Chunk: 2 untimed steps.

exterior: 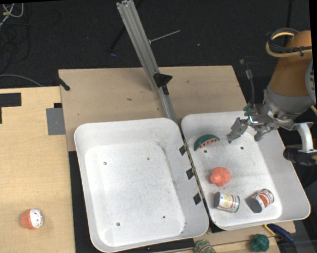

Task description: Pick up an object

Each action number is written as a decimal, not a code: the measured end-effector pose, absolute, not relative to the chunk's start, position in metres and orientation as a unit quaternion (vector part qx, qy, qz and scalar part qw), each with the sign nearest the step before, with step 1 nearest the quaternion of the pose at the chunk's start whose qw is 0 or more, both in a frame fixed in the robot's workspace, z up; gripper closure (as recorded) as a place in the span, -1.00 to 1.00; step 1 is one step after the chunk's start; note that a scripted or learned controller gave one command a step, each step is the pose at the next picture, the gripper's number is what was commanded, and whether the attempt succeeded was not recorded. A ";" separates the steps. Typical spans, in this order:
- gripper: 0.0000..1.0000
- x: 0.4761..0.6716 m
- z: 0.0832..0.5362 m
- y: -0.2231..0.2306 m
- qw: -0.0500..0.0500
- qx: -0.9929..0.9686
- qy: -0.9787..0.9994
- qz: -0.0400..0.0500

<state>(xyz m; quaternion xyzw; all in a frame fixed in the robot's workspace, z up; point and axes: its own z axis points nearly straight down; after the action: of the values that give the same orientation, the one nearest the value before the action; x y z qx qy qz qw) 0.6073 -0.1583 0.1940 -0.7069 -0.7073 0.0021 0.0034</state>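
Arm is seen reaching in from the right, orange band above the wrist. The tool (247, 131) is poised over the upper part of the right bin (286, 187); its two fingers are spread wide, nothing between them.

Right bin contents noted:
- watermelon-slice toy (206, 142), near the upper left corner, left of the tool and apart from it
- orange-red lump (220, 176), mid-bin
- small can (227, 202) lying on its side, lower left
- second can (261, 200) with red label, tilted, just right of the first

Left bin (131, 181) lies beside the right one, edges touching.

On the tabletop (20, 172): an orange-and-white ball (32, 219) at far left. Below the right bin: another can (205, 250) and a green object (260, 243).
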 end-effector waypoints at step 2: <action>-1.00 0.609 0.148 -0.166 0.003 -0.707 -0.707 0.002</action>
<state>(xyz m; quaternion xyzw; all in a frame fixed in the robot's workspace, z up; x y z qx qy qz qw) 0.6092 -0.1663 0.1482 -0.7072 -0.7070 0.0021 0.0030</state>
